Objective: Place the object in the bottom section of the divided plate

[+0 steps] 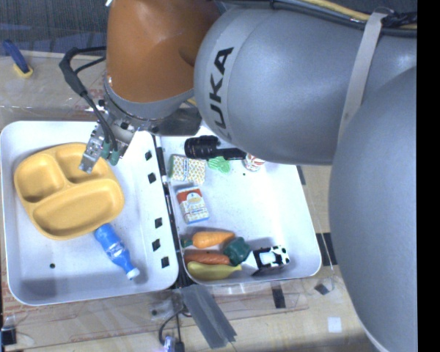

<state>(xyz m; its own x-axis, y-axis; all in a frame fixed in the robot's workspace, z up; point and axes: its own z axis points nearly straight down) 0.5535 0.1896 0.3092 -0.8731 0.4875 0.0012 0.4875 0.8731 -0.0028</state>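
The gripper (95, 152) hangs over the yellow divided plate (66, 189), fingers' state unclear, so I'd judge it must still reach the bottom section.

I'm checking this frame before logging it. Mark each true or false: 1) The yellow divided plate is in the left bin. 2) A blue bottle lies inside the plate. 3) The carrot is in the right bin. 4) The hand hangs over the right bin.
1) The yellow divided plate is in the left bin: true.
2) False: the blue bottle lies on the bin floor beside the plate.
3) The carrot is in the right bin: true.
4) False: the hand hangs over the plate's upper edge, in the left bin.
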